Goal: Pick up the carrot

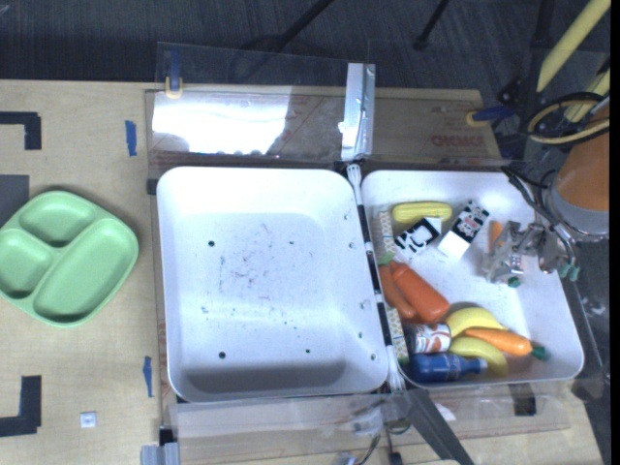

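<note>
One gripper (pixel 511 256) hangs over the right bin (pixel 557 308), by its right side; can't tell how it's set, too much metal clutter there. Carrot (pixel 498 340) lies near the front of that bin, touching two yellow bananas (pixel 475 320). Left bin (pixel 257 279) sits alongside, and a green divided plate (pixel 64 257) is out on the bench.

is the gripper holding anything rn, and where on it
Cannot be told: the gripper hangs over the right bin, apart from the carrot, its fingertips too blurred to read.
</note>
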{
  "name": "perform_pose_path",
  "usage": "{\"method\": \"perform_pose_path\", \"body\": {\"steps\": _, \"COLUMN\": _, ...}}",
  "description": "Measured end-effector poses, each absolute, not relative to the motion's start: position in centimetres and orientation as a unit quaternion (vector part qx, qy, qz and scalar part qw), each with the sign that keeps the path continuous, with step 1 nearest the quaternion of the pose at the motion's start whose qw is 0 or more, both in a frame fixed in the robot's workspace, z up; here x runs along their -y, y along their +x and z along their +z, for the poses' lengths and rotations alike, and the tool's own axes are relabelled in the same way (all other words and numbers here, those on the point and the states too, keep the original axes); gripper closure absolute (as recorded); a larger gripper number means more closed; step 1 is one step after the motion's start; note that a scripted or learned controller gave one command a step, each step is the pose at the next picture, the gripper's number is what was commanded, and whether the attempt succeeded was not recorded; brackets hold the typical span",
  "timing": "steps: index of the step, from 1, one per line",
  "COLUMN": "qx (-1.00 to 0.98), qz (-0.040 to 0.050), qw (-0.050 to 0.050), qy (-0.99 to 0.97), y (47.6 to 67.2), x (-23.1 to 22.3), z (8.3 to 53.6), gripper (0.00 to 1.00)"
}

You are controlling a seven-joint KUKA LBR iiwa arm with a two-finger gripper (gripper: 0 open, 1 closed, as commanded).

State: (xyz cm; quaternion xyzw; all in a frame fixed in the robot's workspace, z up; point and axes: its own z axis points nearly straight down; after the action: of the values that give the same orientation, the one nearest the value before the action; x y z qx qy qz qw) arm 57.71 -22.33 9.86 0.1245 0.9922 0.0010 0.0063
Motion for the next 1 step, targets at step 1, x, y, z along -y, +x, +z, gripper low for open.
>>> {"method": "perform_pose_path", "body": {"steps": 1, "qx": -0.992, "qz": 0.001, "qw": 0.006, "qy": 0.124, "y": 57.71, "x": 22.32, "z": 9.86, "gripper": 0.0}}
